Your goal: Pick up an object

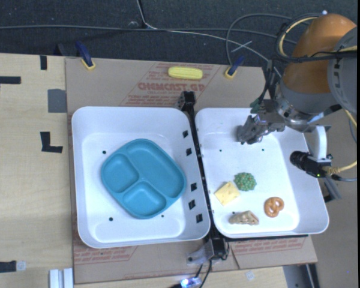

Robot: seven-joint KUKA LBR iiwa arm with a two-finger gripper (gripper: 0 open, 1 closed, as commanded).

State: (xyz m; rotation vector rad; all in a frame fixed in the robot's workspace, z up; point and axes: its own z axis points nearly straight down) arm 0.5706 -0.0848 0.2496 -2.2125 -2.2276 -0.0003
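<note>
Camera view: hand [249, 134] over right bin [300, 221], dark, blurred; finger state unreadable; arm cropped right.

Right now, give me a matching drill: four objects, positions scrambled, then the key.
Things:
1. blue tray
2. yellow corn
3. pretzel
4. gripper

Places:
A. on the cardboard behind the bins
B. over the right bin's far part
C. in the left bin
D. near the right bin's front right corner

Pairs: 1-C, 2-A, 3-D, 4-B
</note>
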